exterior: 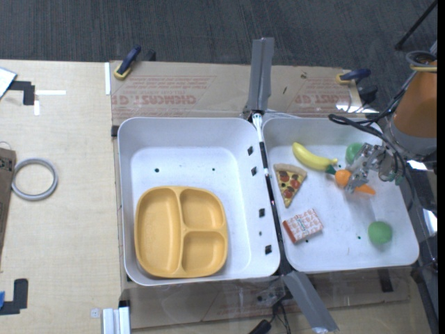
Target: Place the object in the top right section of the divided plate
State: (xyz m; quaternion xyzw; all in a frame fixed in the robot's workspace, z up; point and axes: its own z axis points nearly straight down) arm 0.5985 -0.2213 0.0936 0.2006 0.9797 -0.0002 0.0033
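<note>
- The right bin [396,256] holds a banana [312,157], a pizza slice [288,181], a red-and-white packet [303,225] and a green ball [380,232].
- The yellow divided plate [182,230] lies in the left bin [139,152], well apart from the arm.
- The gripper [361,176] hangs over the right bin's far right part, just beside an orange carrot-like toy [343,178] and a green piece [355,151].
- Whether it grips anything cannot be told.

You can see the arm [421,106] has a fat orange band, black cables looping beside it, and a shiny grey metal gripper [363,169].
</note>
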